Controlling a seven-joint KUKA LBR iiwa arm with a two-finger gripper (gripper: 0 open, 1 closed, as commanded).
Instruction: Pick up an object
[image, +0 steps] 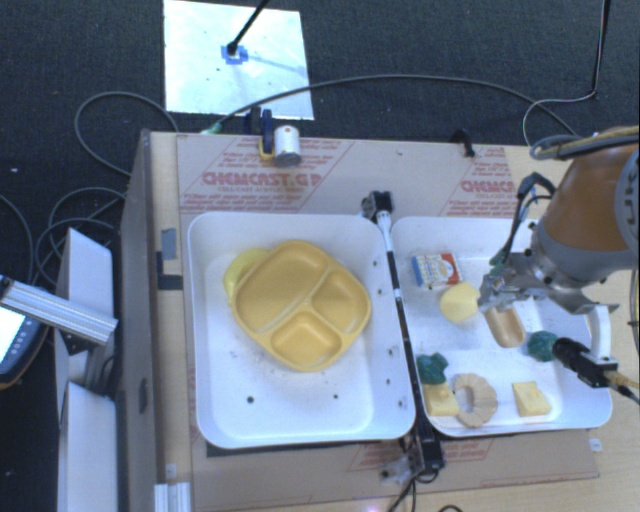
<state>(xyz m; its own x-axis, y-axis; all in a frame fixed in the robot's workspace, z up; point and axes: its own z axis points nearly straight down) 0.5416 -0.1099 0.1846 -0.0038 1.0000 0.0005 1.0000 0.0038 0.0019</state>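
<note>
Reaching in from right, arm (598, 215) bent over right bin (600, 405), tool (503, 305) low

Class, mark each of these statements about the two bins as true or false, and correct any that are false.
1. The yellow divided tray lies in the left bin. True.
2. The yellow ball sits in the left bin. False: it is in the right bin.
3. The end effector is over the right bin. True.
4. The ring-shaped piece lies on the divided tray. False: it lies near the right bin's front edge.
5. A small printed carton lies behind the yellow ball. True.
</note>
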